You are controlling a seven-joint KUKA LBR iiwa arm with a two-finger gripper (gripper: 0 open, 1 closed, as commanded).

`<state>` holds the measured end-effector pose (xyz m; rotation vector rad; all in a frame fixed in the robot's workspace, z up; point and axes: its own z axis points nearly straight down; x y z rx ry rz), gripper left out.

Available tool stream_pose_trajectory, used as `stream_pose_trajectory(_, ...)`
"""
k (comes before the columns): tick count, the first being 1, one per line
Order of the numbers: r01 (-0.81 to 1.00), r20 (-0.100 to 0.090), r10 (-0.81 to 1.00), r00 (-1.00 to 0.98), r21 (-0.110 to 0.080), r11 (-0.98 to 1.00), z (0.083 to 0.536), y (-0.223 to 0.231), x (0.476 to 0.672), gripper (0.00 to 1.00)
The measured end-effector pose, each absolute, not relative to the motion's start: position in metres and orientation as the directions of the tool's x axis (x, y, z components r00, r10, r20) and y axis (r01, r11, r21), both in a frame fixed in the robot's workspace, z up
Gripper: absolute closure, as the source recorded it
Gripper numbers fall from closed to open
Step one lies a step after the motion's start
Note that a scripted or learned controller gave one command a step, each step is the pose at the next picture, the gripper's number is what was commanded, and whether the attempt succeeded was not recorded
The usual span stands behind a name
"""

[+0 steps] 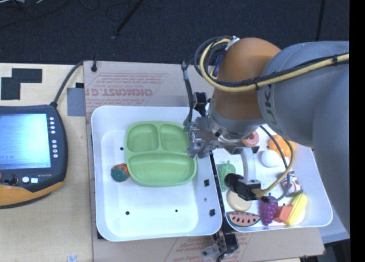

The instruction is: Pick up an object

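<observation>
Grey arm (308,95) reaches in from right, orange band up; gripper (197,141) low, fingers hidden.

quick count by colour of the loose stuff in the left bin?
Green: 1, divided plate
Red with green: 1, small round toy touching the plate's left edge
Total: 2

One overhead camera, slanted, apparently close above both bins (102,141).
</observation>
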<state>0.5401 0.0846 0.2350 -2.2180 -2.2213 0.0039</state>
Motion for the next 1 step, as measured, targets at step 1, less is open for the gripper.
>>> stream_pose_trajectory(1,1.0,0.0,1.0,-0.002,-0.006,0.002,0.2305,0.0927,0.5279,1.0)
